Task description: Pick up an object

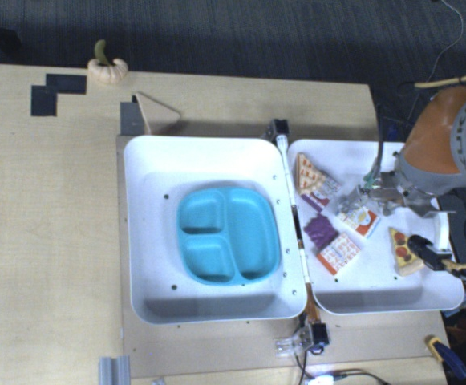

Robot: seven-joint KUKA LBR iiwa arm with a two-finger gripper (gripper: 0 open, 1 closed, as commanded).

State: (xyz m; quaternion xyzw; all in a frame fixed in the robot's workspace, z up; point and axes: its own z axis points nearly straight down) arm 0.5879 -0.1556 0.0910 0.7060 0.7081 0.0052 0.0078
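The likeliest target is lying in the right bin [457, 295]: a small white packet with orange and red print [362, 220], resting flat near the bin's middle. The gripper [366, 192] is hanging just above and beside it, close to the packet's upper edge, with nothing visibly between its fingers. Whether those fingers are spread or pressed together I cannot tell; they are blurring into the pale bin floor.

Around the packet, other small items are crowding in: a purple bunch of toy grapes [321, 230] just to its left, a red-and-white patterned card [339, 253] below that, a pizza-slice toy [314, 178] toward the bin's far left corner, and a second pizza-slice toy [404, 251] near the right wall. The grey arm with its orange band [439, 139] is reaching in from the right.

The left bin [144, 215] is holding a turquoise divided tray [228, 235].

Judging by this, the approach is ending and the grasp is not yet made. The next move is calling for a short, centred descent onto the packet, then a firm close without nudging the grapes.
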